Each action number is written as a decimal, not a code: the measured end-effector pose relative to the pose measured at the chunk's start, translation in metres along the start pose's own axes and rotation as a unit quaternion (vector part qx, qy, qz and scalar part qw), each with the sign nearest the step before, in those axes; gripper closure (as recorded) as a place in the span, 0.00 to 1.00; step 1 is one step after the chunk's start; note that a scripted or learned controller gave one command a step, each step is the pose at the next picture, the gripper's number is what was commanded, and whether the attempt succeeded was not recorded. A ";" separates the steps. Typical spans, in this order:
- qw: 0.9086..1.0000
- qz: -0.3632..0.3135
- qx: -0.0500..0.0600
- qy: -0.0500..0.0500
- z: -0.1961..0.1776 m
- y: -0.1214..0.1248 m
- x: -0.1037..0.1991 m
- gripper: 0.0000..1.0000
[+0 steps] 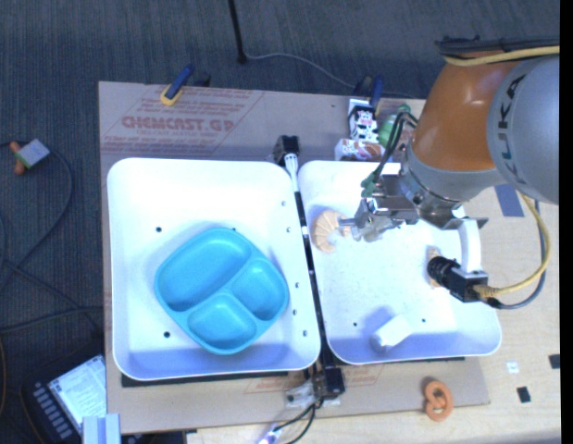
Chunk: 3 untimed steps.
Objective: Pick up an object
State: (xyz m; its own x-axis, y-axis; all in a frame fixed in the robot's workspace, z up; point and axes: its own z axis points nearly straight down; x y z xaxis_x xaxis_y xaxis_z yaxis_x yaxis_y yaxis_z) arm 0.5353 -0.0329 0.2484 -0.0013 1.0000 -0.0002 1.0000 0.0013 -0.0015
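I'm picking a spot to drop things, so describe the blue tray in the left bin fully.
The blue tray is a light blue, smooth, plastic-looking dish with rounded corners and three sections: one large and two smaller. It lies flat and right side up, turned at a slant to the bin's sides, on the floor of the left bin, toward its near right part. Nothing lies in its sections.

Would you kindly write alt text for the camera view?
A grey and orange arm lowers its pincer over the right bin, beside a small tan object. The left bin holds a blue divided tray.
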 end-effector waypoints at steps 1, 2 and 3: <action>1.000 0.000 0.000 0.000 -0.003 -0.045 0.043 1.00; 1.000 0.000 0.000 0.000 0.012 -0.051 0.078 1.00; 1.000 0.000 0.000 0.000 0.003 -0.052 0.103 1.00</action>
State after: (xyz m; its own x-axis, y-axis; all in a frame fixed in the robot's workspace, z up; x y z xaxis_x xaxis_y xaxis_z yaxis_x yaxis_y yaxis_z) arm 0.4834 0.0696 0.2450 -0.0016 1.0000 -0.0003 1.0000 0.0016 -0.0019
